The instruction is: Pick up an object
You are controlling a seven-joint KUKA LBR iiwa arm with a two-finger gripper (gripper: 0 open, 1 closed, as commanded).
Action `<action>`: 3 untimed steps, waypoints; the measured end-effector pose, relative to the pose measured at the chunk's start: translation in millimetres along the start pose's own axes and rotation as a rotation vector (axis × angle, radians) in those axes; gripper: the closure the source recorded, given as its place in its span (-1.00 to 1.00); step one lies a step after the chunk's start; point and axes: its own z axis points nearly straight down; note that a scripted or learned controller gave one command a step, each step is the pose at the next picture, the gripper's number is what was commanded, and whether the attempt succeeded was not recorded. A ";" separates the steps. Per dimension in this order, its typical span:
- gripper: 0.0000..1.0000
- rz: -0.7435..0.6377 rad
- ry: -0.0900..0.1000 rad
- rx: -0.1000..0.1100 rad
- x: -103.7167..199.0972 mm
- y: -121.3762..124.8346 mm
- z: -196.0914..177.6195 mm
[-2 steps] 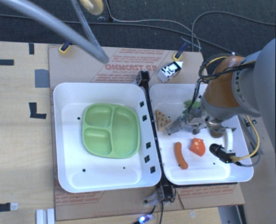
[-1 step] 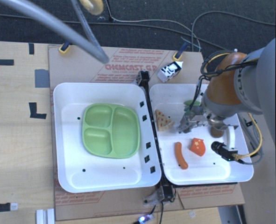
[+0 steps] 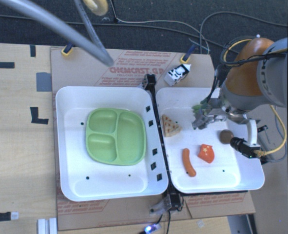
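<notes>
Objects lie loose in the right-hand bin [image 3: 253, 177] as the arm's jaws [image 3: 201, 118] hang low over its upper part; whether the jaws stand wide or narrow cannot be told, and nothing shows between them; a triangular wedge [image 3: 170, 126] rests just beside the jaws toward the divider, a red piece [image 3: 206, 153] and an orange sausage-shaped piece [image 3: 188, 162] sit below them toward the near rim, a small brown round thing [image 3: 225, 136] on the arm's side; the left bin [image 3: 66, 145] carries a green divided plate [image 3: 116, 136]; by the look, the reach is under way and no grasp made; the next move calls for settling squarely over one piece before closing.
</notes>
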 end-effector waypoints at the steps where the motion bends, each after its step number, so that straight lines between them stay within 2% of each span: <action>1: 1.00 0.001 -0.001 0.000 -9.3 3.4 -48.5; 2: 1.00 0.000 0.001 0.002 -9.1 4.2 -74.0; 3: 1.00 -0.003 0.002 0.005 36.7 -0.3 -78.1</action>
